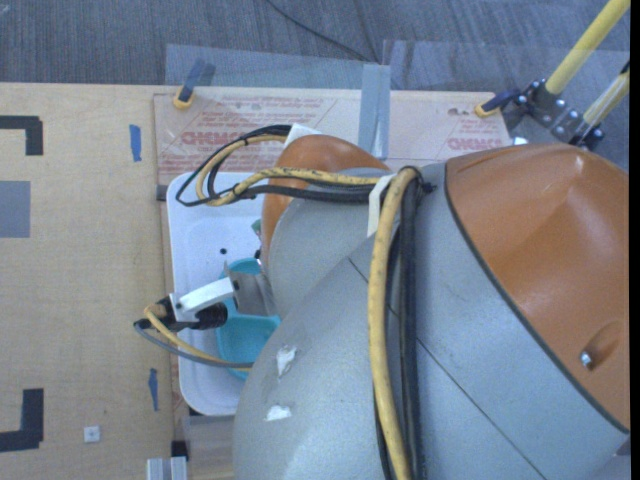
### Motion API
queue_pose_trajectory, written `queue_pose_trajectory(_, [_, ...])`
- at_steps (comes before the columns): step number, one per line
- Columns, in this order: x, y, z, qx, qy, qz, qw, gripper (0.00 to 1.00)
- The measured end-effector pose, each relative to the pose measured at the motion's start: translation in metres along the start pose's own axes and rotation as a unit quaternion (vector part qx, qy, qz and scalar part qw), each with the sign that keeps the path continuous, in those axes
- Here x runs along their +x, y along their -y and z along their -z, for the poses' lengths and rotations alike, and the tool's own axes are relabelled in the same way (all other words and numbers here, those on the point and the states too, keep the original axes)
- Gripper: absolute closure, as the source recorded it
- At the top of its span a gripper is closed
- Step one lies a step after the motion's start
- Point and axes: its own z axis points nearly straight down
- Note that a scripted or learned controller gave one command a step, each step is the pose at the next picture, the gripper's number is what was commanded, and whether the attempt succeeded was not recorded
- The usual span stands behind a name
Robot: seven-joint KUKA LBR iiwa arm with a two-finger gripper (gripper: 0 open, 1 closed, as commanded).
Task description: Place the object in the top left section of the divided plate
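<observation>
Teal plastic, most likely the divided plate named in the task, shows as a small wedge in the white bin at the left of the camera view, just under the arm's wrist hardware. The object to be placed cannot be made out: the grey and orange arm covers most of the bin, and nothing is visible between the jaws, whose state I cannot tell because the gripper is largely hidden by the wrist and a white bracket with yellow cables. Judging from what shows, the plate is thin, stiff, moulded plastic, light and fairly slick, so it could slide on the smooth bin floor if nudged. Whatever the object is, a hold across its narrowest firm part seems safest. Which section of the plate sits under the gripper cannot be told. The bin rests on a pale wooden table.
</observation>
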Motion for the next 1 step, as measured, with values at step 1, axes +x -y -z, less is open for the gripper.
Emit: queue_pose_trajectory(1, [0.0105,0.0003,-0.051,0.006,-0.016,-0.079,0.9967,0.0])
